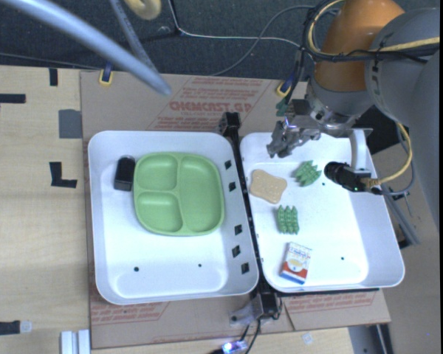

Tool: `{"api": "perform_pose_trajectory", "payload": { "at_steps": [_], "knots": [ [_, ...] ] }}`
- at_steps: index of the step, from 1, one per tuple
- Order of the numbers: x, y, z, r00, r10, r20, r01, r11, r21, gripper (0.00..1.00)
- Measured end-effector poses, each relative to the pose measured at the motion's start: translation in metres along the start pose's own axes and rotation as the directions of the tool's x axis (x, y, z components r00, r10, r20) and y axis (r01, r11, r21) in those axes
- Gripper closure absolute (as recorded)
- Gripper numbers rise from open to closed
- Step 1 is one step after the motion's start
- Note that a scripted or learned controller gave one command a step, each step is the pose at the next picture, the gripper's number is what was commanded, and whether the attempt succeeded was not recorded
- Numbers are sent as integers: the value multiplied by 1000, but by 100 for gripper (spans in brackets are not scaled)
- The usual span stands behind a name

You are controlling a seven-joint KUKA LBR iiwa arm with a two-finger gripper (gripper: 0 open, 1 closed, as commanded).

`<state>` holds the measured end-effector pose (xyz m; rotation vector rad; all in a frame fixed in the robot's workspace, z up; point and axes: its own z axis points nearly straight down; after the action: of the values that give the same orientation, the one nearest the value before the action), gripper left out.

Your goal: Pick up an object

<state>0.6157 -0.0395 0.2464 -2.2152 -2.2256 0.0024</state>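
Overhead, hovered gripper point(280, 144) above the far-left corner of the right bin point(369, 260); fingers pointed down, too small and blurred to tell how far apart, with nothing seen between them. Just below and toward the camera lay a tan toast-shaped piece point(267, 186), flat on the bin floor. Slightly right of the gripper sat a small green toy point(307, 172), apart from the toast. Farther toward the camera rested a second green ridged piece point(286, 218), then a small red, white and blue carton point(296, 262). Well off to the gripper's left, across the bin divider, lay a green sectioned plate point(179, 193) in the left bin point(111, 264), with a black block point(124, 173) touching its far-left edge.
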Motion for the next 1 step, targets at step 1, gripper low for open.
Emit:
{"api": "perform_pose_trajectory", "payload": {
  "at_steps": [1],
  "knots": [
    [48,2,14,1000,-1,0,1,1000,1,100]
  ]
}}
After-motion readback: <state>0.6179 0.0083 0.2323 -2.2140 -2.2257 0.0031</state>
